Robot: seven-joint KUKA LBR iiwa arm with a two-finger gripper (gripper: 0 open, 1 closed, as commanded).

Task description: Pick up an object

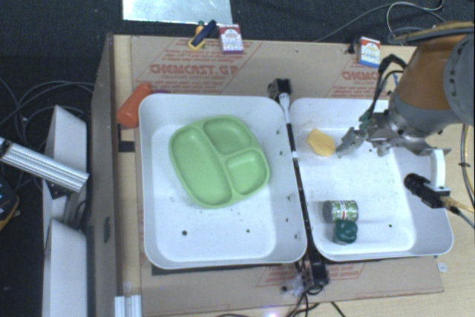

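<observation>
2 white bins [223, 252], 1 green tray [219, 159], 1 can [341, 211], 1 yellow obj [321, 142]

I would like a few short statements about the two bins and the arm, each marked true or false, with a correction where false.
1. The green divided plate lies in the left bin. True.
2. The yellow piece lies in the left bin. False: it lies in the right bin, near its upper left.
3. The gripper is over the right bin, beside the yellow piece. True.
4. The small can is between the gripper's fingers. False: it lies on the floor of the right bin, apart from the gripper.
5. A dark green object lies next to the can. True.
</observation>
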